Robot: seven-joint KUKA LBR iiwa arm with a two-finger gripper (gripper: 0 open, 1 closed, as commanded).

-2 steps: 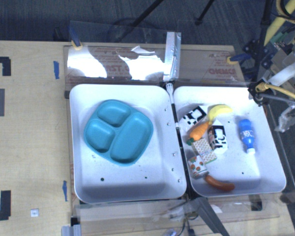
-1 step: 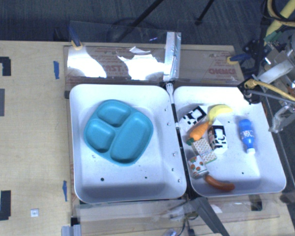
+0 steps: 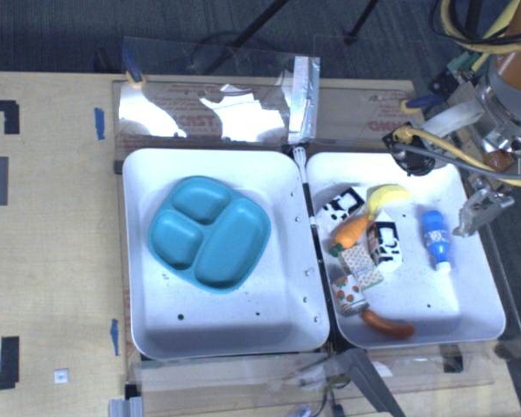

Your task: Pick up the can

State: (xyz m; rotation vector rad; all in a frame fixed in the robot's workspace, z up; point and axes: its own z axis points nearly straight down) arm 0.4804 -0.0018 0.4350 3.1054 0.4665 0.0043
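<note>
There are two white bins side by side on the bench. The left bin (image 3: 156, 302) has a blue plate (image 3: 210, 232) in it, the kind with three parts for food. The right bin (image 3: 478, 302) has lots of little things in it.

The can (image 3: 351, 295) is small and lies on its side at the near left of the right bin, close to the wall between the bins. A checkered packet (image 3: 361, 263) sits just behind it and touches it. A brown sausage (image 3: 387, 324) lies just beside the can, nearer to me and to the right. Farther back there is a carrot (image 3: 354, 229), a banana (image 3: 387, 197), and two black and white boxes (image 3: 384, 243). A blue bottle (image 3: 435, 239) lies by itself more to the right.

The robot arm comes in from the right. Its gripper (image 3: 479, 211) hangs over the right bin's far right side, near the blue bottle and well apart from the can. It holds nothing. I cannot tell how wide it is.
</note>
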